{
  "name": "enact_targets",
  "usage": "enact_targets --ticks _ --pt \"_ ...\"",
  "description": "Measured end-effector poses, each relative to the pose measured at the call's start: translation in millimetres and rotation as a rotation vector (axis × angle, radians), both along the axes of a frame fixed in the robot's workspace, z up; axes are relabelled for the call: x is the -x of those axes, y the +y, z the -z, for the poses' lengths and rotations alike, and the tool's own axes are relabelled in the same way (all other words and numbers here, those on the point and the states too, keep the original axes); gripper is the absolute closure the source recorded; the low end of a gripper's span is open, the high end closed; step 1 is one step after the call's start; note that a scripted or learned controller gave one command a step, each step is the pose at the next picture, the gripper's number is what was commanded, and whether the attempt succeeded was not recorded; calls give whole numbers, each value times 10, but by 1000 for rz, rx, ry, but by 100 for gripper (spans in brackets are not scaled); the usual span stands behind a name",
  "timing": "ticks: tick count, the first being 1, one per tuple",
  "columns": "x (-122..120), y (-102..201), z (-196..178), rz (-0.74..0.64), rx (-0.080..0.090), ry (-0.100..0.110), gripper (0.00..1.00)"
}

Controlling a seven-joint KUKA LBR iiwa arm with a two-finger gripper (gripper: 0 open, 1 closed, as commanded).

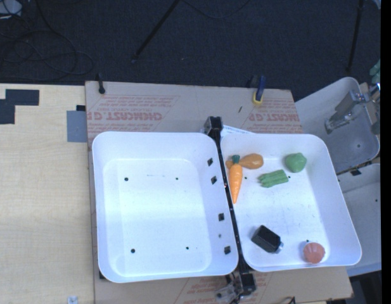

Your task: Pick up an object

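The right bin (334,189) holds several small objects. An orange carrot (235,181) lies along the bin's left wall, and an orange lump (251,161) touches its top end. To their right lie a long green vegetable (273,178) and a round green piece (296,162), near the far wall. A black block (267,239) sits toward the near side. A reddish ball (314,252) rests in the near right corner.
The left bin (100,170) stands beside the right one, joined by a black divider (224,189). Both rest on cardboard (182,109) held by a clamp (259,94). A grey metal plate with a bracket (350,116) stands at the right. Wooden bench (37,201) lies to the left.
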State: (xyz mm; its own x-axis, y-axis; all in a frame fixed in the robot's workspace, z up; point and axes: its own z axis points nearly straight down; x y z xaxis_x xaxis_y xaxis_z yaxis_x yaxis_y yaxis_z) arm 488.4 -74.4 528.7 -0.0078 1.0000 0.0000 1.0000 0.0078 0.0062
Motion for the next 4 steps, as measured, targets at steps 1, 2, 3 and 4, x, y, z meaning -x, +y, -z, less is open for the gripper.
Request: enact_targets --ticks 1,2,3,4 --pt "-9 -25 -44 3 1 11 100" --pt "91 755 -90 -1 -1 9 100" --pt "-148 1648 -80 -2 0 9 100" --pt "85 2379 -83 3 1 11 100"
